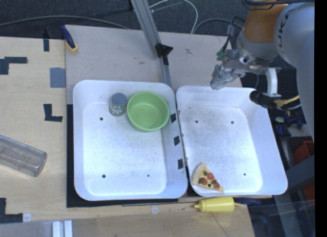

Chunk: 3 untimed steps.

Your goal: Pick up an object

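My gripper [218, 81] hangs above the back edge of the right bin [255, 128], near its far left corner, with nothing seen in it. A toy pizza slice [206, 178] lies at that bin's front left corner. In the left bin [92, 144] a green bowl [147, 111] sits at the back right, and a small grey-lidded jar [118, 104] stands just left of it. All three objects are well away from the gripper.
A yellow mustard bottle [216, 205] lies on the bench just in front of the right bin. A clear plastic cylinder [19, 155] rests on the bench at far left. A slanted metal pole [148, 21] rises behind the bins.
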Motion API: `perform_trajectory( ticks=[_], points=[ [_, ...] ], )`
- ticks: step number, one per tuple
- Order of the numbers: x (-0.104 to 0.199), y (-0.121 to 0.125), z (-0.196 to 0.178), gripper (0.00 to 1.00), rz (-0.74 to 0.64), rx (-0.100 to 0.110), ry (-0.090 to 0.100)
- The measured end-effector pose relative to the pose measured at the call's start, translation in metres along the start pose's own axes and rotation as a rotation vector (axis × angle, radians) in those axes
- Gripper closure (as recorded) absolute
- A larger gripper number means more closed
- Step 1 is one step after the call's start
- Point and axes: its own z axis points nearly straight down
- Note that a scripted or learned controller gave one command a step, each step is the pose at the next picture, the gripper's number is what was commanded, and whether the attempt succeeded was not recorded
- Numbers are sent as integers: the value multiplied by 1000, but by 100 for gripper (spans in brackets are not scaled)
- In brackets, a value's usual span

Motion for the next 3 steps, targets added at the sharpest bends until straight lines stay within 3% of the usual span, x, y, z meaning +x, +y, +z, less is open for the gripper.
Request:
perform_trajectory(
  ticks=[1,3],
  points=[
    [51,-25,-5,100,0,0,1],
    [159,-48,-11,100,-2,0,1]
  ],
)
